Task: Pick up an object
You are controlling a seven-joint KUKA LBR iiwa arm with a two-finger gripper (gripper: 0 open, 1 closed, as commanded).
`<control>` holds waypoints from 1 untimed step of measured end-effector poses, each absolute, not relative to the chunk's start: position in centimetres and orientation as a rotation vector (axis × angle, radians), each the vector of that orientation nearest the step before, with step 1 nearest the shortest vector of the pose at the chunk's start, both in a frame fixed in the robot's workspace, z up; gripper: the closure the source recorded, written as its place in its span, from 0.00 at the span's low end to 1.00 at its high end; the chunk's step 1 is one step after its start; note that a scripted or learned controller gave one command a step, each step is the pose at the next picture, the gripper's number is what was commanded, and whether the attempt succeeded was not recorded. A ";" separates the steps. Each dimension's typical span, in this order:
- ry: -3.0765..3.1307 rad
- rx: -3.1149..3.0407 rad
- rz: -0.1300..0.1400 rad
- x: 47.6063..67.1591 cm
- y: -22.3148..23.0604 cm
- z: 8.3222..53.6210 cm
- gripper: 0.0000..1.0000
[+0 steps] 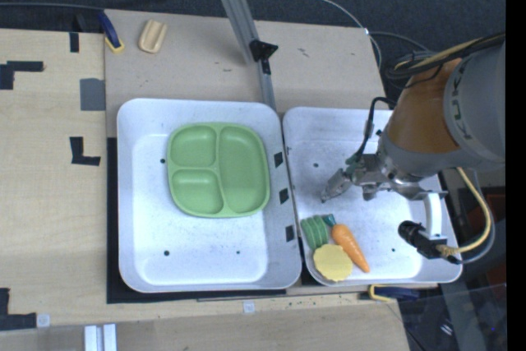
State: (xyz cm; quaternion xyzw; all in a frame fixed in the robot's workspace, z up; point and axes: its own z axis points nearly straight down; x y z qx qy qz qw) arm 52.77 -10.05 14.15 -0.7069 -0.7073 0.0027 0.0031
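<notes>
Camera view: claw (335,188) hangs over bare floor of right bin (329,136), tips pointing left and down; cannot tell whether wide or narrow, nothing seen between tips

Targets near, toward front of same bin: carrot (351,247), yellow piece (333,261) touching it, green piece (316,228) just beside bin wall

Judgement: carrot best pick; come down across its narrow width, clear of wall and neighbours, close only once low

Left bin (131,177) holds green divided plate (219,168); table (189,62) beyond
</notes>
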 end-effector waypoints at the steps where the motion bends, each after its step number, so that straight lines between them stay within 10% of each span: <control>1: -2.223 -2.220 0.004 52.7 -10.0 9.0 0.00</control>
